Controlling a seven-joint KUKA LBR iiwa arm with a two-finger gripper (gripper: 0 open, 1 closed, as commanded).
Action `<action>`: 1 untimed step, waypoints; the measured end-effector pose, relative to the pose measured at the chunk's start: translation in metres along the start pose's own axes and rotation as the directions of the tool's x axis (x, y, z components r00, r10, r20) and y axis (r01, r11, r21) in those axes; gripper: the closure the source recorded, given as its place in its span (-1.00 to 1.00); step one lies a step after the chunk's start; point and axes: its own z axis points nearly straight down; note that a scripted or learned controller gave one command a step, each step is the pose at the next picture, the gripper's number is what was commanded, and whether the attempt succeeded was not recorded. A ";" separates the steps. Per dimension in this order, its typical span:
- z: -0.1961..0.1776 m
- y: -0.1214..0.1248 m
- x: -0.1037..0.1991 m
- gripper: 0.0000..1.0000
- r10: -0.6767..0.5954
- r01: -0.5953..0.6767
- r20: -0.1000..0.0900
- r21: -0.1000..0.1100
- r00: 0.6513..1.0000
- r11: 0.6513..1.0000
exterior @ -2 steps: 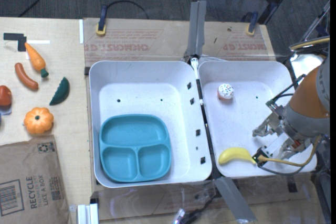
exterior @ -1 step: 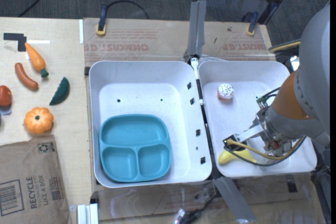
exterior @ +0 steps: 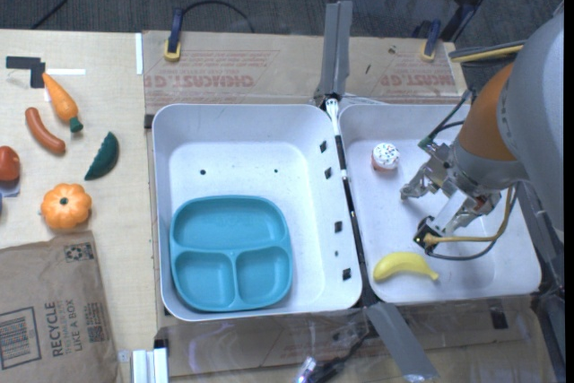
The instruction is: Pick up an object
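The grey arm [exterior: 538, 94] comes in from the right edge and bends down over the right bin [exterior: 511, 278]. Its orange band [exterior: 489, 126] sits just above the wrist, over the bin's right half. From there the wrist slants down and to the left, so the gripper [exterior: 421, 184] hangs low over the middle of the bin, pointing toward its left side. At this angle the metal parts of the claw overlap, so it cannot be told how far it is open or whether it has hold of anything.

Two things lie in the right bin. A small round cake [exterior: 386, 157] with a pale speckled top sits near the far left corner, just beside the claw on its left and apart from it. A yellow banana [exterior: 405, 267] lies on its side near the front wall, below the claw and clear of it.

The left bin [exterior: 242, 134] holds a blue divided plate [exterior: 231, 252] in its near half.

On the wooden bench to the left lie a carrot [exterior: 61, 99], a sausage [exterior: 45, 130], a dark green wedge [exterior: 103, 155], a small pumpkin [exterior: 65, 205] and a brown paper bag [exterior: 49, 309].
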 end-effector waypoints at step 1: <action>0.000 -0.031 -0.069 -1.00 0.082 -0.082 -0.001 0.002 0.997 0.997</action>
